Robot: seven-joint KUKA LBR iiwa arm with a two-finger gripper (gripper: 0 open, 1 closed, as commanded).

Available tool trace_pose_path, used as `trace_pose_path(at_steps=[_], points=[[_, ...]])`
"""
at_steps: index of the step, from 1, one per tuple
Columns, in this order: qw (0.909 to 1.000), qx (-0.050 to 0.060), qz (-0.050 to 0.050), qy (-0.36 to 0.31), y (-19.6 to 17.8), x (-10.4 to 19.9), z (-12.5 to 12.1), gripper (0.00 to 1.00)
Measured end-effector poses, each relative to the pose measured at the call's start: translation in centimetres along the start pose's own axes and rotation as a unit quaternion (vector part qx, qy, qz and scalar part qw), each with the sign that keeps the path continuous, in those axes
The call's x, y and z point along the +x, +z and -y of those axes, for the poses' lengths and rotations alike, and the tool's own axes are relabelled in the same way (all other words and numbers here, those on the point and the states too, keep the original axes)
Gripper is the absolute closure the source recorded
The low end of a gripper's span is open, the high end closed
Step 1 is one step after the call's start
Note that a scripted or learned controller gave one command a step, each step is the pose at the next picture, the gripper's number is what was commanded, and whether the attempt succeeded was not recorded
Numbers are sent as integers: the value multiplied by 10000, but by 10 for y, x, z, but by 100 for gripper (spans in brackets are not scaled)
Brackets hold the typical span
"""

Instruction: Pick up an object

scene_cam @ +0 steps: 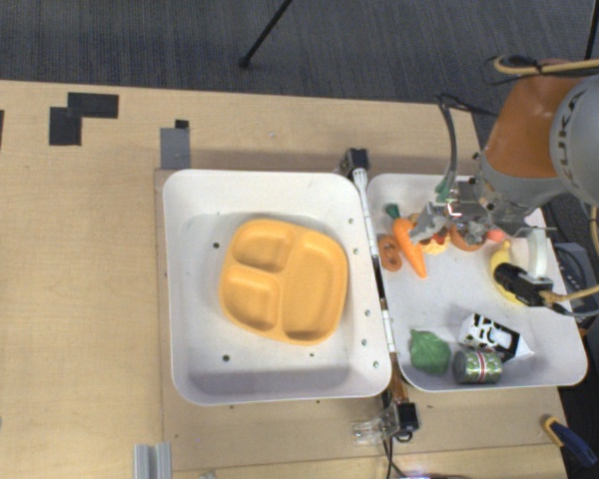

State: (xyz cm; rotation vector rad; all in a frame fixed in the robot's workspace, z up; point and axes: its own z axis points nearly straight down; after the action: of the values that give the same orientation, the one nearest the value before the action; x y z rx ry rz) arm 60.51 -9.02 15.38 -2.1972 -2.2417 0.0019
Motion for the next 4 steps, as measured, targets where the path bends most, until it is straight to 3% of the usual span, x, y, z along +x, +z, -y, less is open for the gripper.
trace_pose_path(at_steps=[1, 2, 3, 4], points=[[9998, -46, 7, 187, 67, 7, -9, 0], [9998, -56, -2, 184, 55, 8, -10, 100], [9705, -22, -2, 2410, -31, 21, 40, 100], [9950, -33, 2, 1003, 67, -7, 48, 100]])
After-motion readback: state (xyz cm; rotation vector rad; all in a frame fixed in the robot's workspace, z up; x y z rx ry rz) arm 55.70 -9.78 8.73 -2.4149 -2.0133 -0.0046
